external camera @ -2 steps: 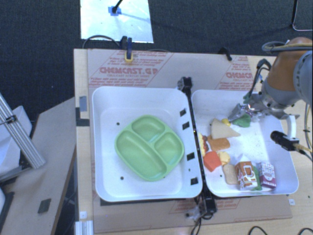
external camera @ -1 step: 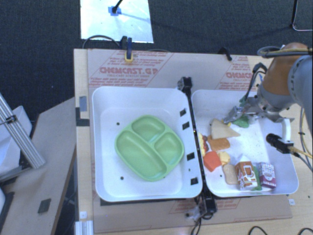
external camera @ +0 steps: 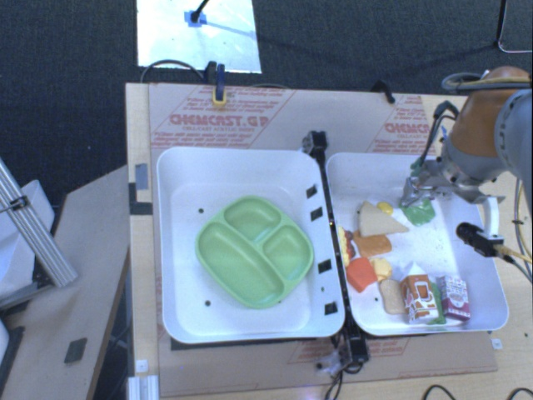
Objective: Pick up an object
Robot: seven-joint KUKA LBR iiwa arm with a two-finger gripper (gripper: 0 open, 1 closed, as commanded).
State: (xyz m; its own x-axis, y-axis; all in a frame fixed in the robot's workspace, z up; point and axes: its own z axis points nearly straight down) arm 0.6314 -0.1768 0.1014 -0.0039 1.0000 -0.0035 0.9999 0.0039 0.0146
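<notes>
From above, there are two white bins side by side on the bench. The left bin [external camera: 179,182] has one thing in it: a green plate [external camera: 254,250] with three sections. The plate lies flat near the middle of that bin.

The right bin [external camera: 491,307] holds a bunch of small toy foods, about eight in all. There is one pale wedge [external camera: 379,221] like a slice of cheese, with a small yellow bit [external camera: 384,207] just above it. Below the wedge is one orange-brown piece [external camera: 371,245]. Under that sits one red block [external camera: 361,273] touching a little yellow piece [external camera: 381,267]. Near the front of the bin lies one tan piece [external camera: 391,296] like bread. Beside it are two small packets, one orange [external camera: 418,298] and one dark red [external camera: 455,298], touching each other.

One green piece [external camera: 420,212] sits near the back of the right bin, just right of the wedge. The arm comes in from the right, and the gripper [external camera: 414,192] is right on top of this green piece. I cannot tell if the claw is open, closed, or holding it.
</notes>
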